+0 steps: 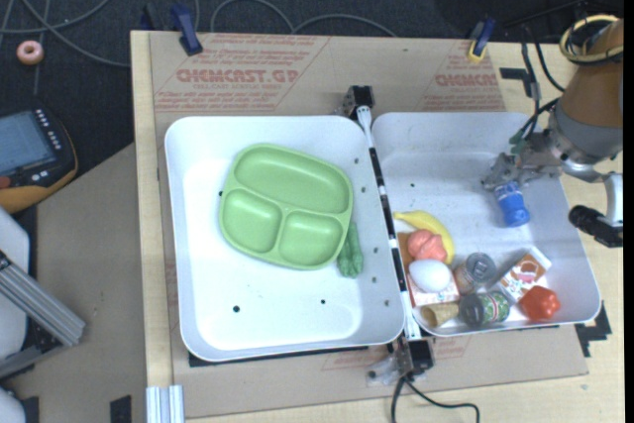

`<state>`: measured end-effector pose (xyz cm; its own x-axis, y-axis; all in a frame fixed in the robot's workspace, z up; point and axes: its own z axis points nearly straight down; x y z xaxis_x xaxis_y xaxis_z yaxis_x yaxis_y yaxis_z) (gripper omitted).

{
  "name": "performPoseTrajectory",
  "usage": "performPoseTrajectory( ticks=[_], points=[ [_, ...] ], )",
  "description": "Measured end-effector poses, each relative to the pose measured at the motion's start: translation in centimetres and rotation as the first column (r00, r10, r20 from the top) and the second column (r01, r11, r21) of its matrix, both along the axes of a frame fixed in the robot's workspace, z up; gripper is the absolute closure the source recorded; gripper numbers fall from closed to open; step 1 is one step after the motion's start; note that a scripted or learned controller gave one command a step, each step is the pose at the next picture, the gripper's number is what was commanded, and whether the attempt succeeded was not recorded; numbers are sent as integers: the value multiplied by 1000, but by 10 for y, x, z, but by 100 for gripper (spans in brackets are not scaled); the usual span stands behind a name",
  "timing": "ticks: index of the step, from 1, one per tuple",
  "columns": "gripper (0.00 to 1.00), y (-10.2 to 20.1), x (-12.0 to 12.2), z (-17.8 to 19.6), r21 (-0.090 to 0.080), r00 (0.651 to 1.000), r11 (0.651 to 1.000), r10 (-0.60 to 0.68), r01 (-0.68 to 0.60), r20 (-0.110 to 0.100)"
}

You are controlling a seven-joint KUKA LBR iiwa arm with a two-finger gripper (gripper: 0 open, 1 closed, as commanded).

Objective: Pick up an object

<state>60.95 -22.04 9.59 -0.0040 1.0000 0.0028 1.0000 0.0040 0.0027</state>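
Tool (517, 175) is down in the right bin (436, 139), and a small blue bottle (511, 207) sits right at its tip, just below it. Can't tell how the tool itself is set. The green divided plate (285, 205) is way off to its left.

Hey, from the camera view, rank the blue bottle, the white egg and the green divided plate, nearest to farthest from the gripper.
1. Blue bottle, right bin, just below the gripper.
2. White egg, right bin's lower left.
3. Green divided plate, in the left bin.
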Motion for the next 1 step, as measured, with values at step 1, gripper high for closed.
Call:
performPoseTrajectory(
  ticks=[1],
  points=[
    [100,141,35,90,-1,1000,1000,-1,1,1]
  ],
)
